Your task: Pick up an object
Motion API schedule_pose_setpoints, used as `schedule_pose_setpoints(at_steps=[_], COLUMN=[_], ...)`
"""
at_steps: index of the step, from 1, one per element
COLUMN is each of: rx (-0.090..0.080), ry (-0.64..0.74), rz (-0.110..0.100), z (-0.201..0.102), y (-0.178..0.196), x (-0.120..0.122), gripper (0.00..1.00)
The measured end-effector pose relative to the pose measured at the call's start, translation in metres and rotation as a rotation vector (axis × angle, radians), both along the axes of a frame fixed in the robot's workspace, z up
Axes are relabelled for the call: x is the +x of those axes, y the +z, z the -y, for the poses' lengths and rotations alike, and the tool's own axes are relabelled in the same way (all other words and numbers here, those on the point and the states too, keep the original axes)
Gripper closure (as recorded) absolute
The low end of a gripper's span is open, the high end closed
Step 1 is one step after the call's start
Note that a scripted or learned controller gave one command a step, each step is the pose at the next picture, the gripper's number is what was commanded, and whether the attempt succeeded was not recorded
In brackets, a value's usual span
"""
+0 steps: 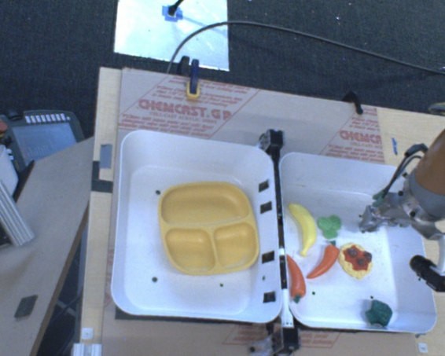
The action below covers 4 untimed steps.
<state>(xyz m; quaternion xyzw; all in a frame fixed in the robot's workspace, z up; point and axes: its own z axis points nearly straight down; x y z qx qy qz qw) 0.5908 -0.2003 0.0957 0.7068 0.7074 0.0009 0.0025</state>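
**Arm waits above the right bin, nothing picked yet**

Dark carpet surrounds a wooden bench [238,104] that carries two shallow white bins side by side. A yellow divided tray [208,227] lies in the left bin [137,204]. Several toy foods lie in the right bin [422,313]: a banana [305,228], a small green piece [329,225], an orange carrot [324,261], a red-orange pepper [296,278] close to the middle wall, a round pizza-like piece [355,259] and a dark green broccoli [378,311] in the near corner.

The gripper [376,219] hangs at the right side of this bin, just beside the green piece and a little behind the pizza piece. I cannot tell how wide it stands, because it is small and dark against the arm. No object is seen inside it, so I judge that the pick is not yet done.

To do this step well, one target should be chosen that lies apart from its neighbours. The broccoli and the pizza piece look freer than the banana and the green piece, which lie close together. The approach should be centred over the object and go straight down, so the toy is not pushed aside.
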Motion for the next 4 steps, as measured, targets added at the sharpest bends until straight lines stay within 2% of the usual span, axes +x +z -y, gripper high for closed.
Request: schedule_pose_setpoints(at_steps=[2, 3, 4], rx=[-0.001, 0.000, 0.003], ry=[0.004, 0.004, 0.007], rz=[0.004, 0.002, -0.003], z=[0.001, 0.001, -0.042], y=[0.131, 0.169, 0.170], x=[0.002, 0.004, -0.009], gripper=[1.00, 1.00, 1.00])
